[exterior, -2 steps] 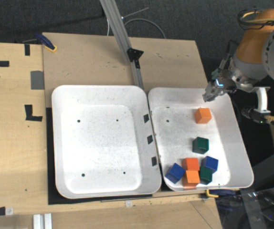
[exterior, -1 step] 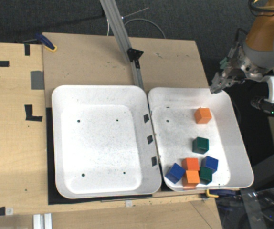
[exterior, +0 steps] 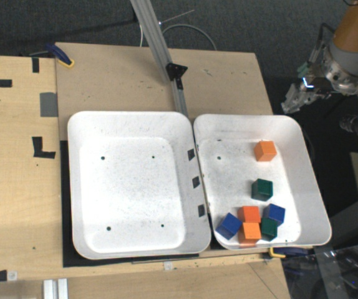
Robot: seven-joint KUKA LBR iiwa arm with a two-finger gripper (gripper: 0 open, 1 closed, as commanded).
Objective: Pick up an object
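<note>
The right bin (exterior: 291, 136) holds several small cubes. An orange cube (exterior: 266, 150) lies alone near its far side. A dark green cube (exterior: 262, 189) sits below it. At the near edge a cluster gathers: a blue cube (exterior: 229, 225), two orange cubes (exterior: 249, 214) (exterior: 251, 232), a second blue cube (exterior: 275, 213) and a green cube (exterior: 269, 228). My gripper (exterior: 296, 97) hangs off the bin's far right corner, above the bench edge, well away from every cube. Nothing is seen between its fingers.
The left bin (exterior: 79, 129) lies beside the right one. A slanted metal pole (exterior: 157, 39) crosses the bench toward the gap between the bins. A blue and yellow clamp (exterior: 60, 55) sits at the bench's far left.
</note>
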